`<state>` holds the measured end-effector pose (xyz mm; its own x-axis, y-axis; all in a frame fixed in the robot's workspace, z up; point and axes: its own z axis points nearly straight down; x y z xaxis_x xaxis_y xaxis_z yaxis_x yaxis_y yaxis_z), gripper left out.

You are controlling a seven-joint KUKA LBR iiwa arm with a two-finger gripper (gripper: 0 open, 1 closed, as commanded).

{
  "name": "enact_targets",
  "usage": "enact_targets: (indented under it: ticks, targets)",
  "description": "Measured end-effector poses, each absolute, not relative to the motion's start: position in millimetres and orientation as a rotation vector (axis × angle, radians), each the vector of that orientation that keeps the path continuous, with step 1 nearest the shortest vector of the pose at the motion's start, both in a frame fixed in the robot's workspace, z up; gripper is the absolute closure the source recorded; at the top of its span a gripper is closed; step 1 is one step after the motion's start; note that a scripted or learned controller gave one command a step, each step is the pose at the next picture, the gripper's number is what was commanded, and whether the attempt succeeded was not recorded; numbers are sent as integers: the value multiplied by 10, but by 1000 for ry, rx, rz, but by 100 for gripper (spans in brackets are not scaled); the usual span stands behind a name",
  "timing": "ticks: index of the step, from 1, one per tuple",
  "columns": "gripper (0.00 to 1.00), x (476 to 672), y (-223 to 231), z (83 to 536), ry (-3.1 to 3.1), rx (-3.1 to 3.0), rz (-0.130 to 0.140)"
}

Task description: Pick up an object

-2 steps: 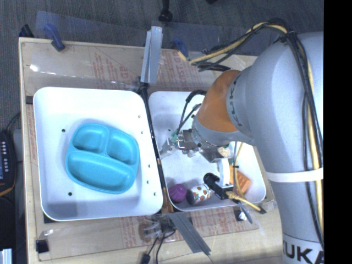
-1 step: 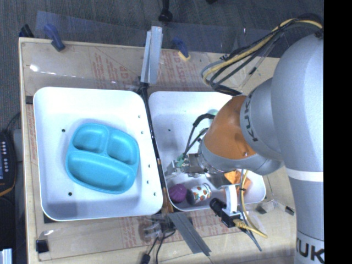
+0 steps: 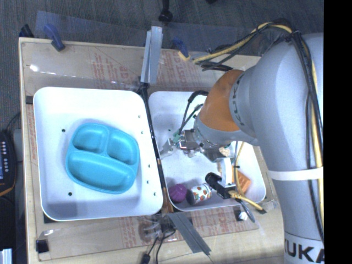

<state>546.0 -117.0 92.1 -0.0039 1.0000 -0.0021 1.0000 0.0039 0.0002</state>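
Observation:
My gripper (image 3: 183, 141) is low inside the right bin (image 3: 165, 106), near its left wall, below the orange wrist band. A small purple object (image 3: 177, 192) lies at the bin's front edge. Right beside it is a small patterned can (image 3: 199, 194) on its side. An orange piece (image 3: 242, 181) rests at the bin's right side, partly covered by the arm. All three lie in front of the gripper and apart from it. Whether anything sits between the fingers is hidden.
The left bin (image 3: 49, 109) holds a blue divided plate (image 3: 103, 157). A ridge (image 3: 153, 147) where the two bin walls meet runs just left of the gripper. The grey arm covers the right bin's far right part.

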Motion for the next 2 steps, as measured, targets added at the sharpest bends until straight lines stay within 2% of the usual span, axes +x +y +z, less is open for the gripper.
enact_targets:
  ticks: [1, 2]
  targets:
    - [0, 4763, -1169, 939, 2211, 2218, -7]
    - [100, 4760, -1138, 1021, 2224, 2217, -7]
